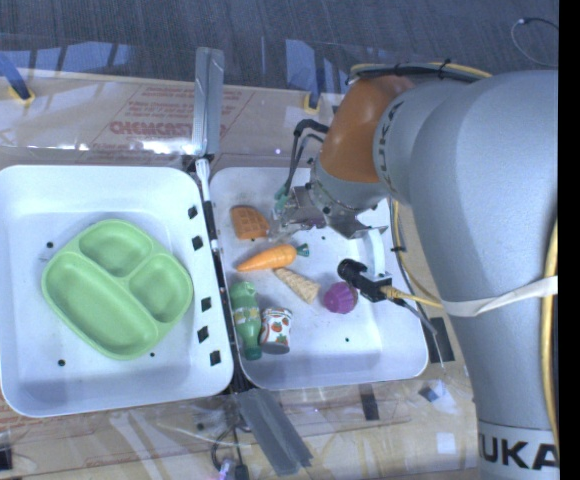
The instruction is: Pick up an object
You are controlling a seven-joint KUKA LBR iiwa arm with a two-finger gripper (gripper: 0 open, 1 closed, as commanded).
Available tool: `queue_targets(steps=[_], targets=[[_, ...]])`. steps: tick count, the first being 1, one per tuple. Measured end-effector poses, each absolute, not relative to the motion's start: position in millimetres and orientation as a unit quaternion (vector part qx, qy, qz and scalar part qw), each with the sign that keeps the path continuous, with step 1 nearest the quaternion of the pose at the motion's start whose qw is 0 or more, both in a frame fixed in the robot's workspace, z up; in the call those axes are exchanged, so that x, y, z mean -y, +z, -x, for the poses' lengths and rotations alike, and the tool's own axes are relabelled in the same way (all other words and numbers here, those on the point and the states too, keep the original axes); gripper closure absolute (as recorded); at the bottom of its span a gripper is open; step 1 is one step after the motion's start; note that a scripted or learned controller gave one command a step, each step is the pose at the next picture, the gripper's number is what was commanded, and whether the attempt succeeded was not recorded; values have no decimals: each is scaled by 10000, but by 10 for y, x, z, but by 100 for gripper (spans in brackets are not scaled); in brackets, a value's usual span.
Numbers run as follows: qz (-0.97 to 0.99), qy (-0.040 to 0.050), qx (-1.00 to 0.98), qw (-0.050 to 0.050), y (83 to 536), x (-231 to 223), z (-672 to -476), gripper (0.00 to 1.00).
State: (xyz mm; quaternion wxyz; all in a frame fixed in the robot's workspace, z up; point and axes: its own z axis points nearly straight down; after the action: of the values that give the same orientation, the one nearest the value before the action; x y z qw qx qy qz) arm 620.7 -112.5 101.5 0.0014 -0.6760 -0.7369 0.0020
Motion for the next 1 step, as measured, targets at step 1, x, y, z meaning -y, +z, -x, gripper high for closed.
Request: queue_targets(steps=[1], targets=[[6759,22,7370,13,1015,1125,-6207,0]])
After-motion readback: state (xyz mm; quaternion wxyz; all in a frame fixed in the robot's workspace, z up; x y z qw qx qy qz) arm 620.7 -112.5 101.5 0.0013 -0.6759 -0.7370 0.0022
